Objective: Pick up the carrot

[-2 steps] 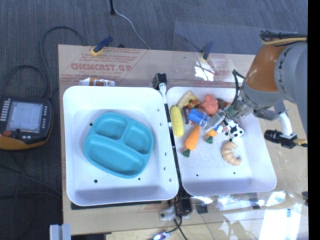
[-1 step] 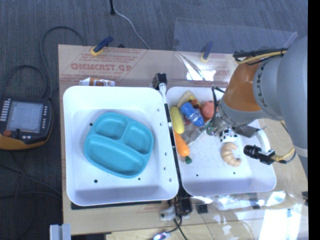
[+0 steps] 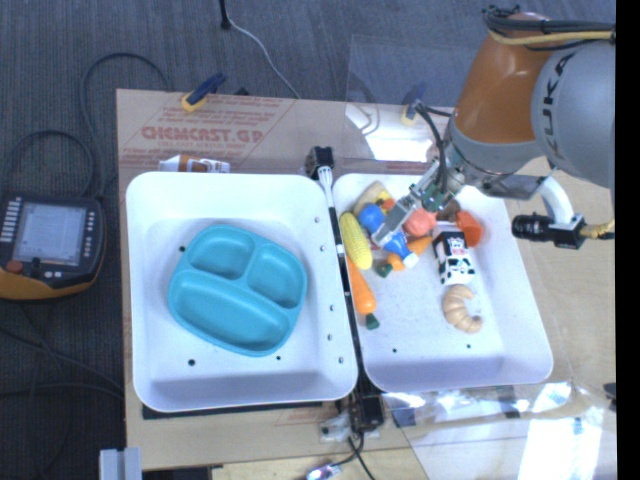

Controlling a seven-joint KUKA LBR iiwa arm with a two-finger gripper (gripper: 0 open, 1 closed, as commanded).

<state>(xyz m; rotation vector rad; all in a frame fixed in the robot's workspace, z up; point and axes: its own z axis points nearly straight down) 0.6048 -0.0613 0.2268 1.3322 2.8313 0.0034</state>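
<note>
Orange and slim, the carrot (image 3: 361,288) lies along the left wall of the right bin (image 3: 520,353), below and left of the gripper (image 3: 392,224), its green tip pointing toward the near edge. Whether the gripper is spread or pressed together I cannot tell; it hangs low over the toy pile, with the yellow corn (image 3: 354,240) just to its left and the croissant (image 3: 463,307) farther off, below and to its right.
</note>
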